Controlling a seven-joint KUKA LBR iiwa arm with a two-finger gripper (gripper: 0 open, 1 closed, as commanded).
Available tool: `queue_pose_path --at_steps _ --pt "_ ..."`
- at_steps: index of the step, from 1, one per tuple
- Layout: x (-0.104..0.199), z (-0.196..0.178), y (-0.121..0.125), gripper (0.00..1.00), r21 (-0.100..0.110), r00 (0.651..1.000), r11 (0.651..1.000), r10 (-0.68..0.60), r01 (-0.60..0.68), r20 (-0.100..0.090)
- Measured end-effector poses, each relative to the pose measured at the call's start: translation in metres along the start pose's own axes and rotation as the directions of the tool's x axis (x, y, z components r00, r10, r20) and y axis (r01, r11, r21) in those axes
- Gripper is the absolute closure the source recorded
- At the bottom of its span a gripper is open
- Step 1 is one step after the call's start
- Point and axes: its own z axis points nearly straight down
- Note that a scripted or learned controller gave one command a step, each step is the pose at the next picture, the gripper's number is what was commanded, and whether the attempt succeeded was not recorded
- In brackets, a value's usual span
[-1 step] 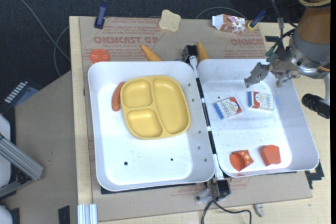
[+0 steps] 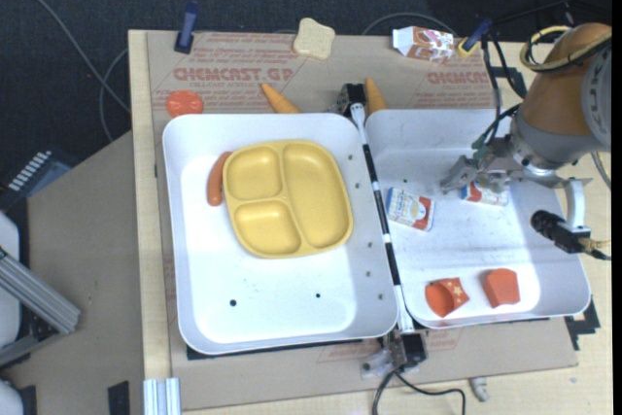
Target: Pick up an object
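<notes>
White carton point(image 2: 409, 208) lies just left of the gripper point(image 2: 483, 182); its grip state unclear

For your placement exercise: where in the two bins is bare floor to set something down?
Left bin: bare strip below the yellow tray. Right bin: bare between carton and the two red blocks. Crowded by the pincer.
</notes>
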Motion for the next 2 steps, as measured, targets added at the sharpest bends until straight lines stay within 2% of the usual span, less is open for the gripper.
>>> queue_pose_path --at_steps 1,2 --pt "-0.011 -0.021 -0.001 0.0 0.003 1.0 1.0 0.001 -0.001 0.0" --pt "0.022 0.007 0.009 0.0 -0.002 1.0 1.0 0.001 -0.001 0.004"
